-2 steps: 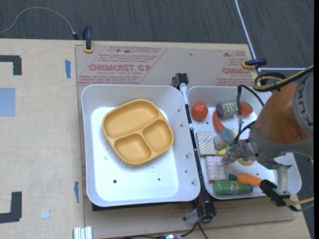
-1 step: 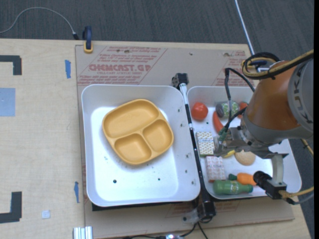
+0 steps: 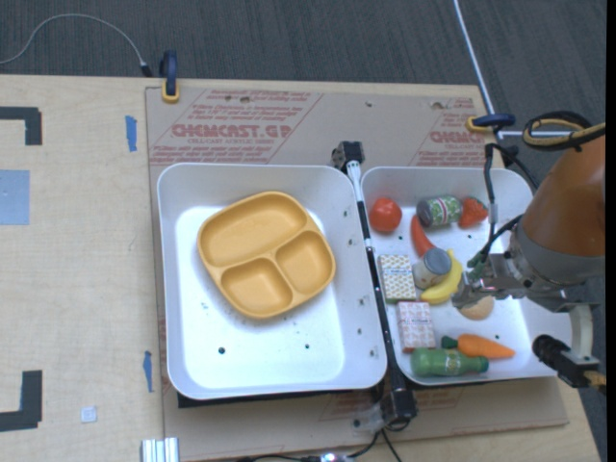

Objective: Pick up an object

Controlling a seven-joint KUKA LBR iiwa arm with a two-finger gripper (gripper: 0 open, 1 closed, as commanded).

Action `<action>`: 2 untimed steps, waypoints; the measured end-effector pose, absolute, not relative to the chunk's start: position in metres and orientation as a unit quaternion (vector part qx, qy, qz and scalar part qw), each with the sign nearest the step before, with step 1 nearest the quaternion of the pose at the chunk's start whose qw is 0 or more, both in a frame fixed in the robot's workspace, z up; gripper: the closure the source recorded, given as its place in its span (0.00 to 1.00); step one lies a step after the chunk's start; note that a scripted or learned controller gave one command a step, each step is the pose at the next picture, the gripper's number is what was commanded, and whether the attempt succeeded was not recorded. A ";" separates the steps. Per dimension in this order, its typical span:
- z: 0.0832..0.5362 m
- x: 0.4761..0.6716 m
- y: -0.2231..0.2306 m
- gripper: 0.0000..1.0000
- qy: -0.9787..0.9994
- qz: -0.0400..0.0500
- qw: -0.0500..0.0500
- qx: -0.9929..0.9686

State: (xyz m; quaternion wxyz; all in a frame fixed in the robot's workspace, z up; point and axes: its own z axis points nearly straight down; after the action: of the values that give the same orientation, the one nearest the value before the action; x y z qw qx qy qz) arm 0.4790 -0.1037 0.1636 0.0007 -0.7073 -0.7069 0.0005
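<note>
The arm reaches low into the right bin point(image 3: 520, 186), its gripper point(image 3: 478, 292) down among a banana point(image 3: 445, 283) and a pale roundish object point(image 3: 475, 306); how the gripper is set I cannot tell. This looks like the reach-and-grasp step; next, close squarely on 1 item and lift. The cardboard under the bins point(image 3: 234, 131) reads roughly "CHEMCRAST".

The arm point(image 3: 570, 229) was cut off by the right edge and hid the right bin's point(image 3: 404, 183) far corner, while a pale roundish object point(image 3: 474, 307) lay partly covered beneath the gripper point(image 3: 481, 282).
</note>
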 end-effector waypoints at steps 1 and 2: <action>0.185 0.518 -0.014 1.00 -0.708 -0.001 0.000 -0.706; 0.185 0.518 -0.015 0.00 -0.707 0.000 0.000 -0.707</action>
State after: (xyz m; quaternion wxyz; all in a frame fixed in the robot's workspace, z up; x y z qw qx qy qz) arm 0.5177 -0.0150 0.1846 -0.0003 -0.7067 -0.7075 -0.0001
